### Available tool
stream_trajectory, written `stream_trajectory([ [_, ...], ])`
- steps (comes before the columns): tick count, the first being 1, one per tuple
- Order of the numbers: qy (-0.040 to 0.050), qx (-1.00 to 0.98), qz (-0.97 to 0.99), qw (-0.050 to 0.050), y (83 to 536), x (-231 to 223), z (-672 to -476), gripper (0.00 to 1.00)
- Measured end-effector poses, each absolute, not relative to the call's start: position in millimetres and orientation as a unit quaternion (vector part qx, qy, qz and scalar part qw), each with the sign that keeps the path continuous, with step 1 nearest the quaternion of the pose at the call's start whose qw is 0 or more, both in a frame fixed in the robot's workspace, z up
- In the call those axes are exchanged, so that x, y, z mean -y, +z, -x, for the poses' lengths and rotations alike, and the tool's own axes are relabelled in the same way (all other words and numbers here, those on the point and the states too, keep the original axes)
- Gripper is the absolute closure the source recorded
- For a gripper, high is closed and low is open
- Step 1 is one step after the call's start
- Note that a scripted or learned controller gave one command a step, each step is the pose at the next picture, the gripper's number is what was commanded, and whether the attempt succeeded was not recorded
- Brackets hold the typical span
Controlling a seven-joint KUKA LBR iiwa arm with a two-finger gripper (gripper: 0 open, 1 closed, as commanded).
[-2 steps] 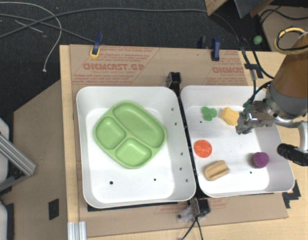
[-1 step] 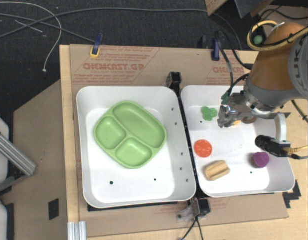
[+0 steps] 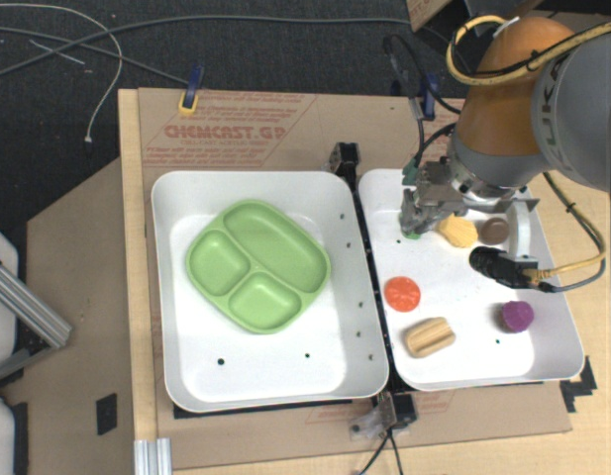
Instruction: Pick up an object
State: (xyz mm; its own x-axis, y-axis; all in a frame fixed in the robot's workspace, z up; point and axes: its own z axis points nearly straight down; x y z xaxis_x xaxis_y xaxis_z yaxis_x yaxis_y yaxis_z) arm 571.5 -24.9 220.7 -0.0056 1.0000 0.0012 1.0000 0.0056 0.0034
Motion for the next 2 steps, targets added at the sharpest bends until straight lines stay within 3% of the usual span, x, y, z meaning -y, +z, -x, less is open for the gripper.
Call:
stream_trajectory([
  [2, 0.0011, -0.709, -0.705, 0.000, 219.5, -73.6, -608.9, 1.00],
])
